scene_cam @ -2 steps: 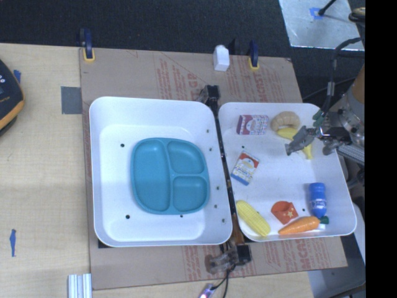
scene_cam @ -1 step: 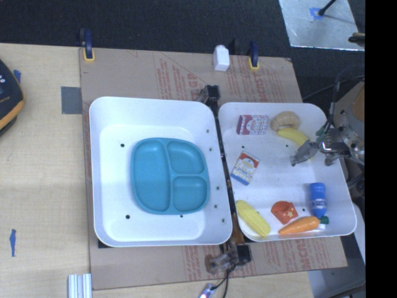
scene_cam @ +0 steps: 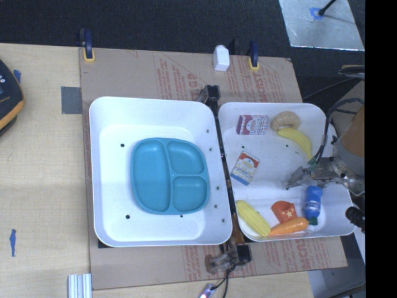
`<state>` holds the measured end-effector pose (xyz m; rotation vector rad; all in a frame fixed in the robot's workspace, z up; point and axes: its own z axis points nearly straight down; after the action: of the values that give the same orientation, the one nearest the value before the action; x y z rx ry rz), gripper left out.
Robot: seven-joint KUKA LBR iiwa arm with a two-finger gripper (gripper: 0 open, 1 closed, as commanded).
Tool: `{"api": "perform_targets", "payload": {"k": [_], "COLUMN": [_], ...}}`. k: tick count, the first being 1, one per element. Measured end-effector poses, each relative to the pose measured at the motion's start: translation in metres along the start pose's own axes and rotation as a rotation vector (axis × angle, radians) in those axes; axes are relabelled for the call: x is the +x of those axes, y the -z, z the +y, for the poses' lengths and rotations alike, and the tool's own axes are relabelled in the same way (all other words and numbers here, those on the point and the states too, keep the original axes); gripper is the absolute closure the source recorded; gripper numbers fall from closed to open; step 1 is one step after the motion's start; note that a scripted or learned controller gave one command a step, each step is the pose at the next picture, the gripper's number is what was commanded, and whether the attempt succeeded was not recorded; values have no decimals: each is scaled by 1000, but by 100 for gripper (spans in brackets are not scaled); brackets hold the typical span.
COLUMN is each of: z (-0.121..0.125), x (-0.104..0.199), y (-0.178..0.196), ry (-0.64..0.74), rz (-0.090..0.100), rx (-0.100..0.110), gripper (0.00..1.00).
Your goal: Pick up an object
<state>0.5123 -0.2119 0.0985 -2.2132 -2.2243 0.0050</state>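
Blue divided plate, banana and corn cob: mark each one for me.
Blue divided plate (scene_cam: pixel 169 174), camera view, on its central divider.
Banana (scene_cam: pixel 296 140), camera view, mid-length of the peel.
Corn cob (scene_cam: pixel 253 218), camera view, middle of the cob.

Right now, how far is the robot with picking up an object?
Done: the gripper has reached into the right bin. In hand: nothing seen between its fingers; it hovers by the blue bottle. Left: the grasp and lift. The banana, corn, carrot and small carton lie in the bin.
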Motion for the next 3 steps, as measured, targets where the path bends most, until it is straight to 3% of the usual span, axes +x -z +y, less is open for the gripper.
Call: {"api": "perform_targets", "payload": {"k": [1,2,3], "z": [81,145,145], "x": [0,33,32], "y": [-6,-5,5], "ry": [-1,0,4], "rz": [0,0,-1], "rx": [-3,-3,-1], "gripper": [0,0,100]}}
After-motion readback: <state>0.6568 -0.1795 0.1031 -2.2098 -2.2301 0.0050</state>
